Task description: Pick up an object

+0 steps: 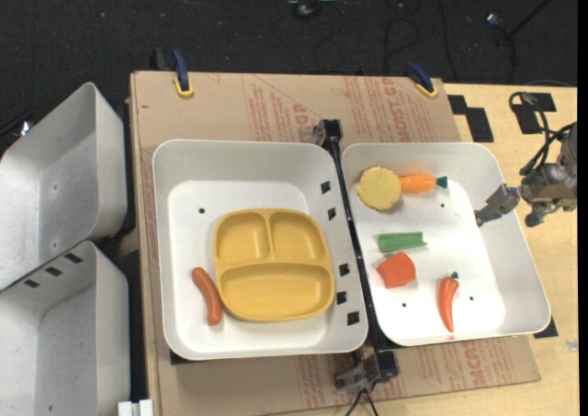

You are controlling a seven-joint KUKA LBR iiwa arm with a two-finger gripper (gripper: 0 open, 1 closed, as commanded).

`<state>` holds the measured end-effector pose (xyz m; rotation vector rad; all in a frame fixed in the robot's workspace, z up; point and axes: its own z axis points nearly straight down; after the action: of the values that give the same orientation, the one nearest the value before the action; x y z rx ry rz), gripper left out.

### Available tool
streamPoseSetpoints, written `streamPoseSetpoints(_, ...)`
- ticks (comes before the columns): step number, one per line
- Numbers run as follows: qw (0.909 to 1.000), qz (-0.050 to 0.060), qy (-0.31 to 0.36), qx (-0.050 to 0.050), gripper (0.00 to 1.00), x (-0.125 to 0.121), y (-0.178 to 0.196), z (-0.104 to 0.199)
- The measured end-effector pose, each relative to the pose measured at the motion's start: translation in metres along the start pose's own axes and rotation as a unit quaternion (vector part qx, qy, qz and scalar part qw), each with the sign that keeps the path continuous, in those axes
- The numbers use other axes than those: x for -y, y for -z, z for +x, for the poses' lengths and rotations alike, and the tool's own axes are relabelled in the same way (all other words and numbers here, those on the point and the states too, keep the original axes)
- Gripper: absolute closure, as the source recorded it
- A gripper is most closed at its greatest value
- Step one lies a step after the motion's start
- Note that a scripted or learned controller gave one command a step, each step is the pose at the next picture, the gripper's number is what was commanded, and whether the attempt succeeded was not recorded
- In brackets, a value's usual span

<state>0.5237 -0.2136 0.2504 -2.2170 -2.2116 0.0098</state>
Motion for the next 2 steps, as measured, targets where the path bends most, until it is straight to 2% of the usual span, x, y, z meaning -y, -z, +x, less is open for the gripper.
streamPoseSetpoints(1,1.0000,-0.006,0.002,0.002,0.00,-0.003,0.006,0.001)
streamPoseSetpoints(2,1.0000,-0.003,0.001,0.000,0.00,-0.005,-0.056,0.007)
